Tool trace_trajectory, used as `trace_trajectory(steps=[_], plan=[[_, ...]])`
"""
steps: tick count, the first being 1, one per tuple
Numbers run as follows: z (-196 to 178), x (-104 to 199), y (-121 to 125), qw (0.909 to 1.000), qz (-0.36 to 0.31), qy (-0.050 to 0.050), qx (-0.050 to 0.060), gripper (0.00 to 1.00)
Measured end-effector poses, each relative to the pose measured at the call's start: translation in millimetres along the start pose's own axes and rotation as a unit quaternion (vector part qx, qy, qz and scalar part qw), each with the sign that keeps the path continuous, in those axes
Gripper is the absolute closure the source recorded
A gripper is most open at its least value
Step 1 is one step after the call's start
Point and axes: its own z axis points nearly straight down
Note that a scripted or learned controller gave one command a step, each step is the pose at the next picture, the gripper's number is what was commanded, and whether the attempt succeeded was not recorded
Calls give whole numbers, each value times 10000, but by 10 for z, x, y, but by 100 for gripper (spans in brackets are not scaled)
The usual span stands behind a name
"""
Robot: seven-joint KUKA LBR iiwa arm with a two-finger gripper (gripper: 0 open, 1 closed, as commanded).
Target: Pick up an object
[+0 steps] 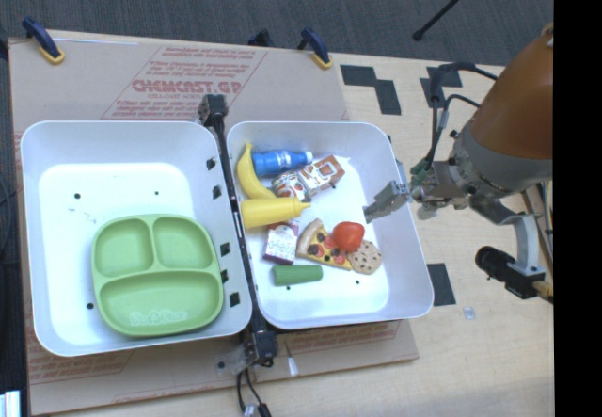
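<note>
The right bin holds several toy foods. Among them are a yellow banana, a blue bottle, a yellow squeeze bottle and two brown snack packets. Nearer the front lie a small pink carton, a pizza slice, a red tomato, a cookie and a green cucumber. My gripper hangs over the right bin's right side, just above and right of the tomato, and nothing shows in its grasp.
The left bin holds a green divided plate. A black clip sits where the two bins meet at the back. Brown cardboard lies behind the bins. The arm's orange band and cables fill the right side.
</note>
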Motion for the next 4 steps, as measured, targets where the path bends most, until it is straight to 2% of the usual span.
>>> trace_trajectory(steps=[1,2,4], plan=[[1477,25,-87,10000,-6,10,19,0],[1369,21,-73,10000,-30,2,13,100],[1163,19,-51,10000,-84,-11,12,100]])
